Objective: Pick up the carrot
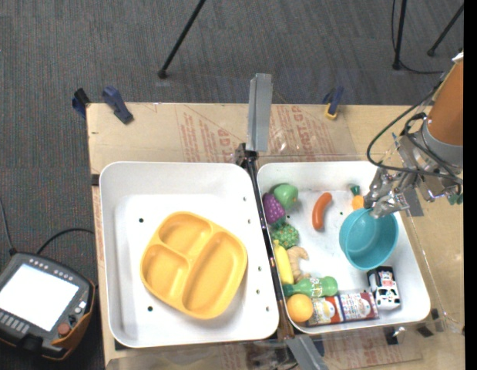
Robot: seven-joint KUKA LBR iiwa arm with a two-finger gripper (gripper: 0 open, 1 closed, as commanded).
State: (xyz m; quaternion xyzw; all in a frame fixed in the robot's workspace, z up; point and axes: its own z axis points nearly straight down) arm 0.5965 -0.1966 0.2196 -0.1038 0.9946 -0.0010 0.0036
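The carrot (356, 200) is a small orange piece with a green top, lying near the back right of the right bin (330, 174). My gripper (381, 201) hangs just to its right, over the back rim of a teal bowl (367, 239). The carrot lies beside the gripper's left edge, and whether the two touch cannot be made out. Nothing shows held in the gripper.
A red-orange sausage (321, 210) lies left of the carrot. Along the right bin's left and front sides are grapes (270, 206), a green pepper (285, 195), a banana (283, 262), an orange (300, 307), cartons (347, 307) and a cow-print box (384, 287). A yellow divided plate (194, 263) fills the left bin (115, 206).
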